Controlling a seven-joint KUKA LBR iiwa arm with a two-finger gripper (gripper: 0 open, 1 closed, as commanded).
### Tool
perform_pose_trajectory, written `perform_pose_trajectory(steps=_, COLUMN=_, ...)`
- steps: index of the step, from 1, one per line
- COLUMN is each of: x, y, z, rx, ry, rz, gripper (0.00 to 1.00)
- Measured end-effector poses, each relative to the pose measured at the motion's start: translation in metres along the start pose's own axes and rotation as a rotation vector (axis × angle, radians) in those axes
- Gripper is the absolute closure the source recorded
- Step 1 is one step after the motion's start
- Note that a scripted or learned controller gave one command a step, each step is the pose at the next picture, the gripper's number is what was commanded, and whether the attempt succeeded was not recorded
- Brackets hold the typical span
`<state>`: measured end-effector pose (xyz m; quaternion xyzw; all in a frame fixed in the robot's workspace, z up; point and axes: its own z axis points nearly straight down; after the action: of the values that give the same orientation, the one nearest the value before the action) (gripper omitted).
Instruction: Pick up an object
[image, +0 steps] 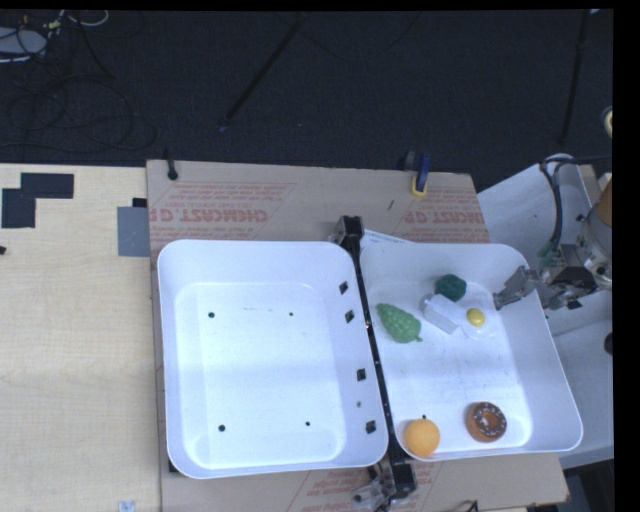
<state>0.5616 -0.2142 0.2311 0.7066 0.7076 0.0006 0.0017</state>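
The right bin (540, 360) holds several objects. A light green bumpy piece (398, 323) lies near its left wall. A dark green block (451, 287) sits toward the back, with a clear white bottle (441, 313) and a small yellow ball (475, 318) just in front of it. An orange (422, 437) and a brown donut (486, 421) rest by the front wall. My gripper (514, 287) hangs over the bin's right rim, a short way right of the yellow ball and the dark green block, and I see nothing held in it.
The left bin (180, 300) stands beside the right one, split from it by a black clamp strip (362, 330). Both rest on cardboard (250, 205). Cables and grey hardware (575, 270) crowd the right edge.
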Motion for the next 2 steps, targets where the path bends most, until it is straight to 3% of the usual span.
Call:
perform_pose_trajectory(steps=1, x=0.000, y=-0.016, z=-0.029, rx=0.003, ry=0.001, rz=0.004, gripper=0.00)
perform_pose_trajectory(steps=2, x=0.000, y=-0.052, z=-0.078, rx=0.002, ry=0.001, rz=0.005, gripper=0.00)
